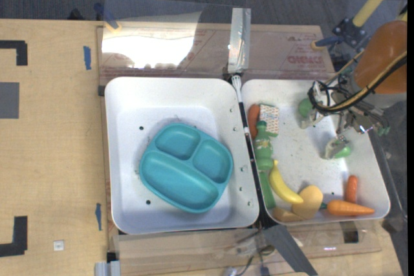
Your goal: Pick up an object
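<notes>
Green toy under the gripper (pixel 337 132) in the right bin (pixel 381 200).
Claw state: cannot tell; a misaligned descent could nudge the toy (pixel 339 150) aside.

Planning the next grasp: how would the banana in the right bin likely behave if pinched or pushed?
The banana looks like smooth, glossy toy plastic, so it is probably light, stiff and a bit slippery. Its curved shape may make it pivot or rock when pushed. It touches the yellowish round fruit, which would likely get nudged too.
</notes>
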Robot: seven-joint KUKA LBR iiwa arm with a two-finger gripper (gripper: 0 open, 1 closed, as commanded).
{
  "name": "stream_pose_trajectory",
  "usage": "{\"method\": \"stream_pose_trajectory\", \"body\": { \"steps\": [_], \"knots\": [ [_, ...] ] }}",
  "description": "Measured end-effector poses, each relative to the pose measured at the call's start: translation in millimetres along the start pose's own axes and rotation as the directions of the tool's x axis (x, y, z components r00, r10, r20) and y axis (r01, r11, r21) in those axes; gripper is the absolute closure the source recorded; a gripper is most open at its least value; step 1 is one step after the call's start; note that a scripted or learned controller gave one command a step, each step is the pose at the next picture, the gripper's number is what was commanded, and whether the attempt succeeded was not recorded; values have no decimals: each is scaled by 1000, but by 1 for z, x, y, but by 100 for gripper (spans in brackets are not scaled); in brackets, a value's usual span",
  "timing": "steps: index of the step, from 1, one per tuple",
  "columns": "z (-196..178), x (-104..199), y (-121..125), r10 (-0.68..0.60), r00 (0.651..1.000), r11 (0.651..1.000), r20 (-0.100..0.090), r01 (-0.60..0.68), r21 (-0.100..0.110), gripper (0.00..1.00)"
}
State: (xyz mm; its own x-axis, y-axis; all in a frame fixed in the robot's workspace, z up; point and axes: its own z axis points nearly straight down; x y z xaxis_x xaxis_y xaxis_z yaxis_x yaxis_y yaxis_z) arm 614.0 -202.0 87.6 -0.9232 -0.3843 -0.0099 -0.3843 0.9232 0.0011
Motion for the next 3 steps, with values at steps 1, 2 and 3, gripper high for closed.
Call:
{"method": "stream_pose_trajectory", "body": {
  "steps": [1,2,3],
  "knots": [
    [1,-62,36,22,1000,1000,2,-22,3,0],
    [-12,-65,34,25,1000,1000,15,-25,8,100],
    [-180,-89,62,98,995,995,8,-98,8,100]
  ]
}}
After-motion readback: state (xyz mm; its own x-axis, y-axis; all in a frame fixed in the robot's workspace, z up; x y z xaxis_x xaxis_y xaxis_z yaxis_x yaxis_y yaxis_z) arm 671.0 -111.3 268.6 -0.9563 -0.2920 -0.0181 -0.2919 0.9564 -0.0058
